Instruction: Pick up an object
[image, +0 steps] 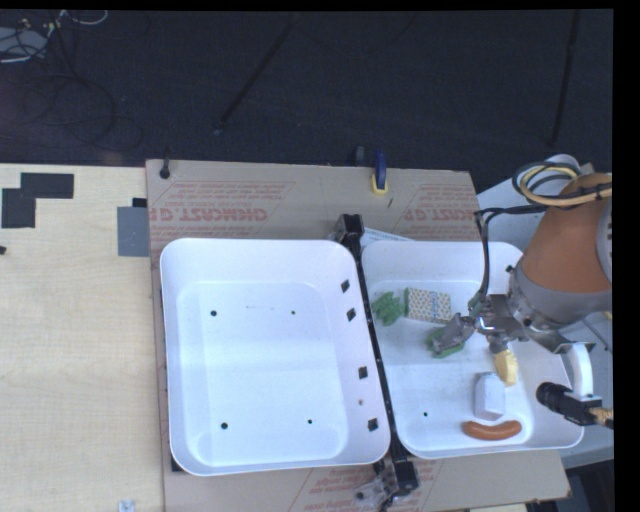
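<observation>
My gripper (466, 327) hangs low over the middle of the right bin (440, 262), reaching in from the right below the arm's orange band. Its tip sits right against a dark green object (443, 343), and I cannot see whether that object is held. A light green leafy piece (387, 306) and a speckled green-and-tan block (428, 303) lie just to the left. A yellow item (506, 368) lies below the wrist. Further forward sit a white block (488, 396) and an orange sausage (492, 430).
The left bin (180, 300) stands beside the right one, joined by a black divider with clips (362, 330). Both rest on a cardboard sheet (250, 200). Cables and a black part (565, 400) of the arm overhang the right bin's right rim.
</observation>
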